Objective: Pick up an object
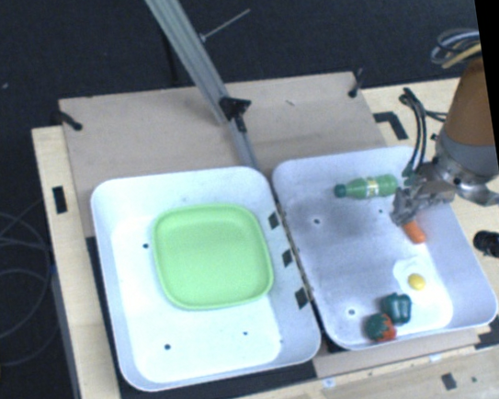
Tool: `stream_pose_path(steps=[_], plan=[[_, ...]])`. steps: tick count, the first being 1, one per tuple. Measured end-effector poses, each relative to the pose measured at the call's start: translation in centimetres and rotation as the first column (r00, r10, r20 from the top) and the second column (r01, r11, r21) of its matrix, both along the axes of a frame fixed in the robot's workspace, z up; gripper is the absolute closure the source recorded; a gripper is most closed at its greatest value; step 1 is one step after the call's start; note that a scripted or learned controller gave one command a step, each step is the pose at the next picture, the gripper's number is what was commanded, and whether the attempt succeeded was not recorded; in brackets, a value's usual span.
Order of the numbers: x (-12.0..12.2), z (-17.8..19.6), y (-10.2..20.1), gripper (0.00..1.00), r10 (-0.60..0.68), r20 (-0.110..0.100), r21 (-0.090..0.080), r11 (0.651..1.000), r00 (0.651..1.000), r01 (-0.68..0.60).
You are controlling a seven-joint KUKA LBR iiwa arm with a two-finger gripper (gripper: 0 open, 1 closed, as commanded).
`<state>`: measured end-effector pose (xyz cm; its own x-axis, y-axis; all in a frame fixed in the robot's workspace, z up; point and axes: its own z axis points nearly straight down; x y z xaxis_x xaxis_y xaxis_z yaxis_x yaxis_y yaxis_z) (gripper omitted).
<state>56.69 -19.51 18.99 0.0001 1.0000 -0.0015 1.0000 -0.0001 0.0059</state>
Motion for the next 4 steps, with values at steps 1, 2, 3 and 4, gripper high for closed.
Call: stream_pose_path(steps=[1,2,3,4], plan=[[0.1,4.0,-0.1,1.0,0.0,-0.001,0.001,1.0,1.0,0.0],[-1.0,3.4,4.8,1.0,0.003,-0.006,0.002,1.0,1.0,-0.003],[-1.6,4.3,10.8,1.0,0.005,-0.004,0.003,1.0,1.0,-0.005],[-1.9,5.1,16.8,1.0,0.005,-0.004,0.003,1.0,1.0,-0.005]])
